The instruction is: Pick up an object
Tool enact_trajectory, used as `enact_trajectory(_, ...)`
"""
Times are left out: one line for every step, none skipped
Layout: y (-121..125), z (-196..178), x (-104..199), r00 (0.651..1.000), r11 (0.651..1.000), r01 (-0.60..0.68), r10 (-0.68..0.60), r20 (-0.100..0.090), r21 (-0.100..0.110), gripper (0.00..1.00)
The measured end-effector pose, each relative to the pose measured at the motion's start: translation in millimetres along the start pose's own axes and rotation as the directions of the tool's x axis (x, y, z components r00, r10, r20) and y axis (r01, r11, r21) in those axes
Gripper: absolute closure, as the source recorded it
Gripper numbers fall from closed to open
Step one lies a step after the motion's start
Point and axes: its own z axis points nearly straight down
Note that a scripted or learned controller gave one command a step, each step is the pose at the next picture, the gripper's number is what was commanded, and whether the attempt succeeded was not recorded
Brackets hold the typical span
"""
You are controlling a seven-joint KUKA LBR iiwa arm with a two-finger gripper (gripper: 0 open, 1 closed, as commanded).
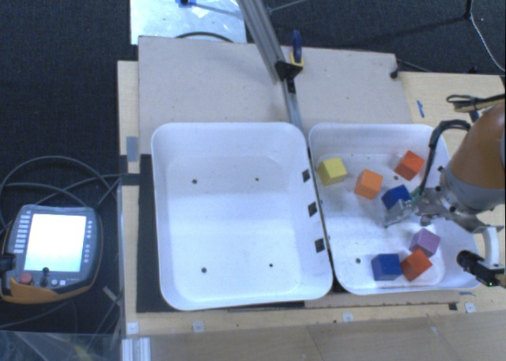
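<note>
Nearest the camera, a dark blue cube (pixel 386 266) and a red cube (pixel 416 265) sat touching at the front of the right bin (pixel 348 280), both close to its front wall. A purple cube (pixel 426 241) lay just behind the red one. The cubes were matte, hard-edged blocks with equal sides, so none showed a long axis; each sat turned at a slight angle to the bin walls. The gripper (pixel 403 213) was low over the bin's middle, reaching leftward from the arm (pixel 482 162); whether its jaws were apart or together could not be determined. A second blue cube (pixel 395 196) lay just beside the gripper. Farther back lay an orange cube (pixel 368 184), a yellow cube (pixel 333 171) near the left wall, and an orange-red cube (pixel 409 165). The left bin (pixel 170 193), smooth white plastic with rounded corners, offered open floor.
</note>
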Motion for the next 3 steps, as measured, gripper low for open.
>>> enact_trajectory(1,-13,-1,1.0,1.0,0.002,-0.002,0.002,-0.005,1.0)
enact_trajectory(1,-77,-1,1.0,1.0,0.002,-0.002,0.003,-0.009,1.0)
enact_trajectory(3,-121,-2,1.0,1.0,0.002,-0.002,0.003,-0.007,1.0)
